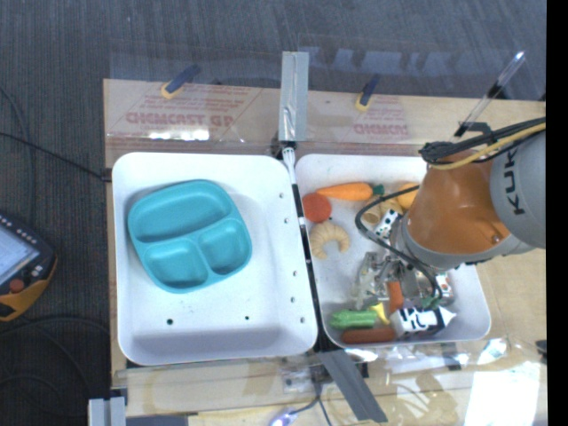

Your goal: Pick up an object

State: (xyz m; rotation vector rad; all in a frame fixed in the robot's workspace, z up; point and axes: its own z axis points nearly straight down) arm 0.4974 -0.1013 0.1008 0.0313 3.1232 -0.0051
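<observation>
Along the near edge of the right bin [479, 313], toys crowd together: a brown sausage-like piece [366, 335] lies against the near wall, a green piece [353, 319] just behind it, and a black-and-white item [417, 320] beside them toward the near right corner. Little free floor is left there. Just above this cluster hangs the tool [390, 284], low over the middle of the right bin; its metal parts blur into the clutter, so I cannot tell whether it is spread or pressed together, or whether anything sits in it. A small orange-red piece [395, 293] shows right at the tool, partly hidden. The arm [457, 211] reaches in from the right, its orange band covering much of the bin's right half and cut off by the frame's right side; black and yellow cables [479, 140] loop over it. Farther back, a croissant [330, 235] lies near the left wall, a red tomato [316, 206] behind it, and a carrot [348, 191] along the far wall. A die [383, 224] peeks out beside the arm. The left bin [213, 327] holds a teal divided tray [188, 233] toward its far left, leaving bare floor along the near edge. The table [222, 114] shows beyond both bins.
</observation>
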